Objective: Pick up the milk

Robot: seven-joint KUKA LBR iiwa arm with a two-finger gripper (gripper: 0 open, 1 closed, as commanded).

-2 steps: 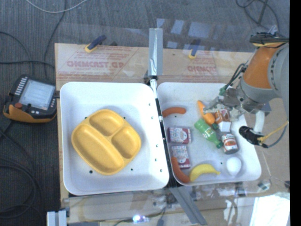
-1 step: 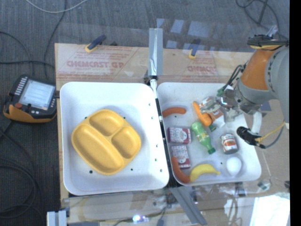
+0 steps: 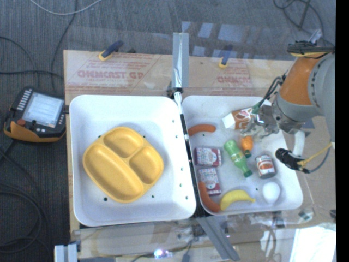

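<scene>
Claw [image 3: 260,119] at the upper right of the right bin [image 3: 294,203], directly over the far end of the milk [image 3: 239,118]; you cannot tell from this slanted view whether it has closed on anything. Milk: a small white-and-orange carton lying on its side at about 1 o'clock in that bin, with a sausage [image 3: 202,129] at its 9 o'clock and a green bottle [image 3: 238,157] at its 6 o'clock. Step in hand, as you may judge it: the reach or grasp, the carton not yet lifted. Next move calls for a firm closure across the carton's narrow sides, then a straight rise clear of the small orange item [image 3: 247,143] just beside it. Left bin [image 3: 82,201]: yellow divided plate [image 3: 123,163]
</scene>
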